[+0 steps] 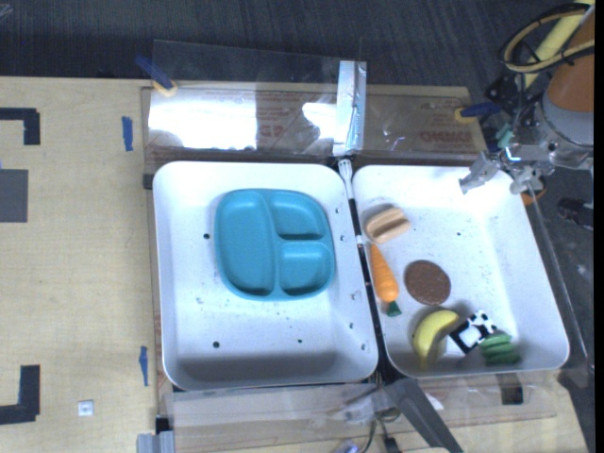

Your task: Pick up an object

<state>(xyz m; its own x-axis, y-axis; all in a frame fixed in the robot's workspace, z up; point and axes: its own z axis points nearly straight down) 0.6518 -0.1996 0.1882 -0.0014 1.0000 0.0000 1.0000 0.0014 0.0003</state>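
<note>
I am counting two white bins: the left bin [179, 281] and the right bin [528, 281]. I am seeing one blue divided plate [275, 242], one toy bread roll [385, 222], one toy carrot [383, 277], one brown disc [427, 282], one toy banana [431, 331], one black-and-white block [475, 330] and one green toy piece [499, 349].

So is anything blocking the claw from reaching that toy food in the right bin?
Nothing visible does. The end effector hangs over the right bin's far corner, and bare white floor lies between it and the bun, carrot, cookie and banana.
</note>
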